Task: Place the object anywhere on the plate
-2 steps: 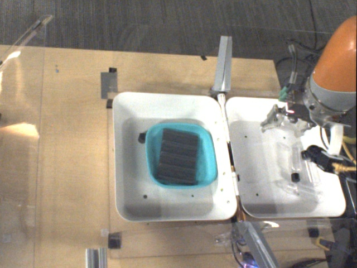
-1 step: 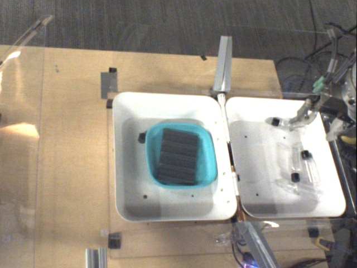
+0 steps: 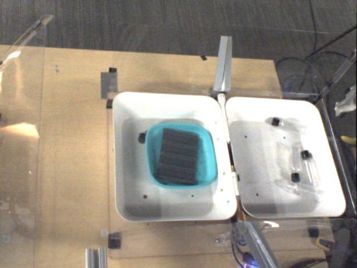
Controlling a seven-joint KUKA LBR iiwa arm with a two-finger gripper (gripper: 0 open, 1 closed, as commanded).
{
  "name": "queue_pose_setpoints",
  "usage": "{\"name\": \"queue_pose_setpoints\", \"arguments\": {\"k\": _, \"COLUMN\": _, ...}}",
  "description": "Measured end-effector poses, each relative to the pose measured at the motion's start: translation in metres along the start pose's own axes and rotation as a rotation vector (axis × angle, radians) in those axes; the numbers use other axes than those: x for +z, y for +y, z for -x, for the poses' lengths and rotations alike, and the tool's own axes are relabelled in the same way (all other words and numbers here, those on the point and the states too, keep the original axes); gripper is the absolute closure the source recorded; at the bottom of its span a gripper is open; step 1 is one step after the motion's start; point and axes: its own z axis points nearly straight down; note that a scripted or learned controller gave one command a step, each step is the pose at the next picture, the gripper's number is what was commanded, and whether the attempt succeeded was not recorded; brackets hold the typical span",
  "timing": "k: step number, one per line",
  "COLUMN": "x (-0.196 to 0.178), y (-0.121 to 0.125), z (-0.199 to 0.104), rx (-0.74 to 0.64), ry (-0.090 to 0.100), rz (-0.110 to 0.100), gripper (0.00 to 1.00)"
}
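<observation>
A teal plate with rounded corners lies in the middle of the left bin. On it rests a dark grey ribbed block, flat and a little tilted, covering most of the plate's centre and lying wholly within its rim.
The right bin holds clear plastic pieces with black caps, and another small one near its back. A small black item sits by the plate's left edge. A grey metal post stands behind the seam between the bins. Cables lie at the right.
</observation>
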Motion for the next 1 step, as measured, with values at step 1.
{"name": "queue_pose_setpoints", "arguments": {"k": 1, "x": 0.0008, "y": 0.0054, "z": 0.0260, "rx": 0.119, "ry": 0.000, "rz": 0.000, "gripper": 0.00}}
